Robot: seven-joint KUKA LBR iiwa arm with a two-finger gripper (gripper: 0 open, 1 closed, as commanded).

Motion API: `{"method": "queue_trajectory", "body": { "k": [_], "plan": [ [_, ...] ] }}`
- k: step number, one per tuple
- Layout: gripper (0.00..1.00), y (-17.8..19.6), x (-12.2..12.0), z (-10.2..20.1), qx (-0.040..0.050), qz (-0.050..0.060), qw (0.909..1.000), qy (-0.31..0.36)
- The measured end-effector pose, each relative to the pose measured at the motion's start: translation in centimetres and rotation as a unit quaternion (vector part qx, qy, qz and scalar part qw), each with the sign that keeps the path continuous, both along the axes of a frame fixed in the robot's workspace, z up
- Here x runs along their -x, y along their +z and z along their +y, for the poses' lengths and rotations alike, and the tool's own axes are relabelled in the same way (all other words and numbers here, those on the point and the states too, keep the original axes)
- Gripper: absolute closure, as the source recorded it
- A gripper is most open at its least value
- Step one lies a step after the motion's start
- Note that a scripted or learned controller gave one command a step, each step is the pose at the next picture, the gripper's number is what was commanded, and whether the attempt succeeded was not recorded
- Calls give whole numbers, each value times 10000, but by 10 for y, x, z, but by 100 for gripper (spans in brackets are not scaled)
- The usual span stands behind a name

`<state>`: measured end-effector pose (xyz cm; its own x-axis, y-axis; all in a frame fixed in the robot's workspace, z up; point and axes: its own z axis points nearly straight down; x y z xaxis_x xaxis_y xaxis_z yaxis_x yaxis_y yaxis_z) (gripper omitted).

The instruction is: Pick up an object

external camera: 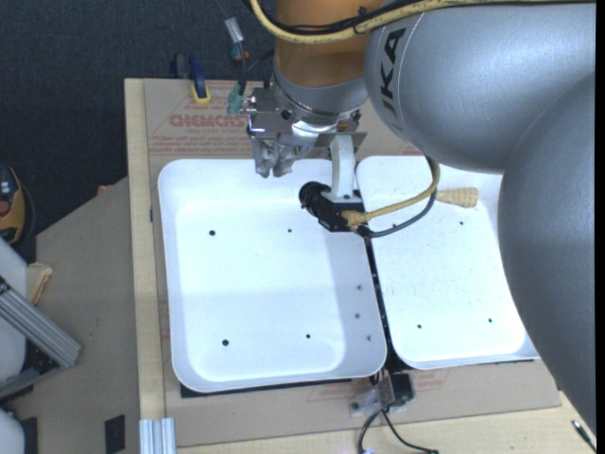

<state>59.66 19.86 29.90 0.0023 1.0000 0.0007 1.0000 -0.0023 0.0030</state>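
left white bin [189,253] | right white bin [492,291] beside it | brown bench [142,206] under both

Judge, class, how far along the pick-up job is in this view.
Done: the arm has reached over the left bin, with the gripper near its far edge. In hand: no object is visible between its fingers. Left: the whole pick. A tan object lies at the far edge of the right bin.
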Motion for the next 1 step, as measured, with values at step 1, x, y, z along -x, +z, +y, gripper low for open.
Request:
{"method": "queue_trajectory", "body": {
  "k": [1],
  "plan": [
    [100, 51, 48, -17, -7, -5, 10000, 5]
  ]
}}
